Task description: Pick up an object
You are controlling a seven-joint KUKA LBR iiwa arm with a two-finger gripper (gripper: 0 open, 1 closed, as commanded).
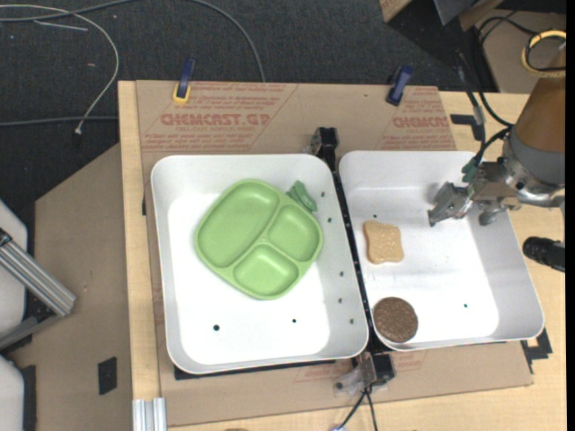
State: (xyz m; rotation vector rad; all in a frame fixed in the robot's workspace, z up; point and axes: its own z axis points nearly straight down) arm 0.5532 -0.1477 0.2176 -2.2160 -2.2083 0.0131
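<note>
Dark carpet (269,25) surrounds my bench (269,106), a cardboard-topped worktop with printed lettering along its far edge and two blue clamps (185,77) holding that edge. A grey cable (117,34) trails over the carpet beyond it.

On the worktop I see the two white bins side by side. The left bin (180,268) carries the largest loose thing, a green divided plate (259,238) with three compartments, lying flat and a little toward the far half of that bin. A small dark green piece (303,196) lies touching the plate's far right rim, close to the wall shared with the other bin.

The right bin (503,294) holds the things I might pick. A slice of toast (384,242) lies flat near its left wall, about halfway between far and near edges. A round brown patty (395,320) sits at the near left corner, just beside the near rim.

My arm (544,142) comes in over the right bin's far right corner, orange band above the grey wrist. The gripper (460,200) hangs over the far half of that bin, with nothing between its fingers; whether they are spread or closed I cannot tell. The toast lies toward the left wall and nearer edge from it, apart from it; the patty is farther off still, well apart.
</note>
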